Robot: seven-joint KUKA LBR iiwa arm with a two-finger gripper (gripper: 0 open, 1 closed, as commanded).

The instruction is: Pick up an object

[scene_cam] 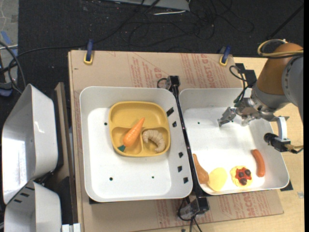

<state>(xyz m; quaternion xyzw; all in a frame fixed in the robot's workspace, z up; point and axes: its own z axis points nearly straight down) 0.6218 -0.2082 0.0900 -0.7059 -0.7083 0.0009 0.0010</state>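
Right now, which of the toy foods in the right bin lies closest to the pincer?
The sausage, the long reddish piece by the bin's right wall. The yellow round piece, little pizza and brown piece lie farther away from the pincer.

2 blue-and-yellow clamps point(88, 52) grip the cardboard-covered bench point(145, 66), and black cables point(145, 28) trail across the dark floor.

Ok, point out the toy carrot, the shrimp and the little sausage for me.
carrot point(133, 132), camera view, on the middle of its orange body in the yellow plate.
shrimp point(155, 139), camera view, on the middle of its curled pale body.
sausage point(259, 162), camera view, on the middle of its length, right bin.
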